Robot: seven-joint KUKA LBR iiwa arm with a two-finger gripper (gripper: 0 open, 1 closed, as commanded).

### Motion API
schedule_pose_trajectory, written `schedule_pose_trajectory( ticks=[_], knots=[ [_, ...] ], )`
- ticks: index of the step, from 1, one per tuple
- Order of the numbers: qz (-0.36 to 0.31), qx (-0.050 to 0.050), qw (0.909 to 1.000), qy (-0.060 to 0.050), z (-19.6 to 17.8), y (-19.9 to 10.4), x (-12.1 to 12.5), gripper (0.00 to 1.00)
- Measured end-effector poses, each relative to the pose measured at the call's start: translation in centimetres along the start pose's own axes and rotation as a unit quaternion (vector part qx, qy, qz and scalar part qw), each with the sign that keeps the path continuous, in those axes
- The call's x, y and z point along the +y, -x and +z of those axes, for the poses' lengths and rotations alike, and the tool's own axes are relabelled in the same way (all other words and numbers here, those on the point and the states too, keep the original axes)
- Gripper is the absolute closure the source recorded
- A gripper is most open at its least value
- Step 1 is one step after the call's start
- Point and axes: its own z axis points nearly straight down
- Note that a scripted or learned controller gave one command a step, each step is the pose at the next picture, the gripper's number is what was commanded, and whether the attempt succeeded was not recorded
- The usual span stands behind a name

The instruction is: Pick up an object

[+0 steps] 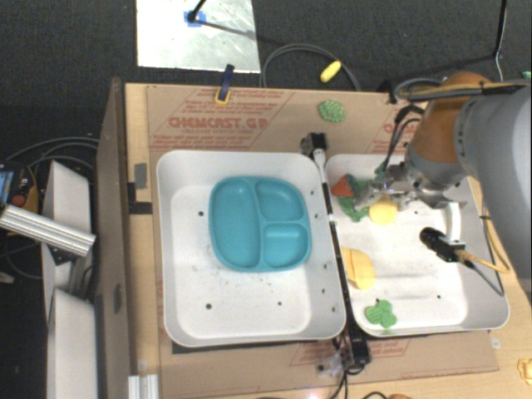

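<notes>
Two white bins sit side by side on the bench. The left bin point(179, 223) holds a blue divided plate point(258, 223). The gripper point(384, 196) is low over the far part of the right bin point(416, 289), and I cannot tell whether it is spread or closed. A yellow ball point(382, 214) lies just beside it, seemingly touching. A red piece point(342, 187) and a green leafy bit point(356, 209) lie close by. Nearer the front are an orange-yellow lump point(359, 268) and another green piece point(381, 312).

Cardboard-topped bench point(216, 125), two white bins point(193, 307)
</notes>
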Motion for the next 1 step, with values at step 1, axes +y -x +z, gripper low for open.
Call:
schedule_pose_trajectory(
  ticks=[1],
  knots=[
    [-0.001,0.001,1.0000,-0.002,-1.04,-0.05,-0.23,1.00]
  ],
)
